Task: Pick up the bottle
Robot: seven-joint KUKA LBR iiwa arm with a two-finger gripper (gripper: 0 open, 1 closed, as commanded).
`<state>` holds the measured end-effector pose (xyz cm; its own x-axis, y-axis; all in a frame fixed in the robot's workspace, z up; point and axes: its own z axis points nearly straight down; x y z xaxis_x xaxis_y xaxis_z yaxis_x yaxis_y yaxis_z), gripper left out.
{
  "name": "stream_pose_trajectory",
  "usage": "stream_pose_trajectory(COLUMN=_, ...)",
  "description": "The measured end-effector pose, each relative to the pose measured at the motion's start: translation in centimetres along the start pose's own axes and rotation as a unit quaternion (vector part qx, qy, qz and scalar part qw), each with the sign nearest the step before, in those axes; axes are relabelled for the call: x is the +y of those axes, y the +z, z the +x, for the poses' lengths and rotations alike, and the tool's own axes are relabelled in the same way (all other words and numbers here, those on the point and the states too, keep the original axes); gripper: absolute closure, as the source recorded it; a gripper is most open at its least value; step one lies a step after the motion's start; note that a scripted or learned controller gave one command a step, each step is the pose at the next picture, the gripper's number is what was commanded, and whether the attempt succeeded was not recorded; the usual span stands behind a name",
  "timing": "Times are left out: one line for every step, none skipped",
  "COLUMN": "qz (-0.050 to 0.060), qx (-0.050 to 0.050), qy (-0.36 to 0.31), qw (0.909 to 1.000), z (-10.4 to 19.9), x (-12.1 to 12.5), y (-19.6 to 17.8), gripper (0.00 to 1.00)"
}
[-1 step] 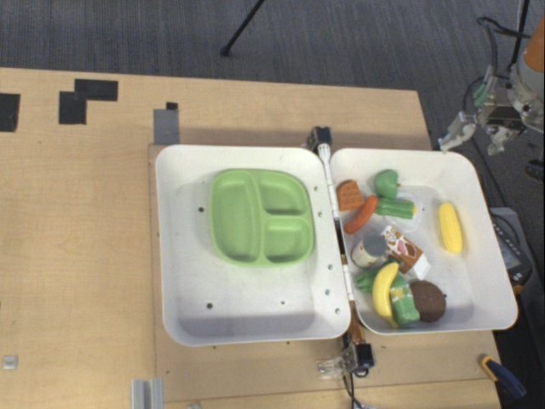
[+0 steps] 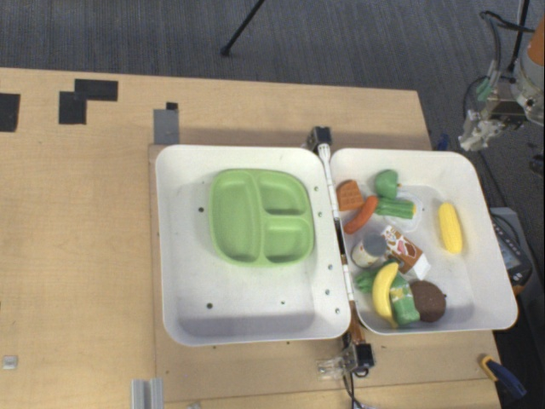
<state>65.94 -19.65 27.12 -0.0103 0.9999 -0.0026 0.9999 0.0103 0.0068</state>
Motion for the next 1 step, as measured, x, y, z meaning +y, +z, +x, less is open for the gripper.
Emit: stream_pose_trajectory(qz=0.002, qx=0.001, qy=-0.014, qw=0.9999, z=7.45, x=-3.46, y=-0.41, gripper=1.0)
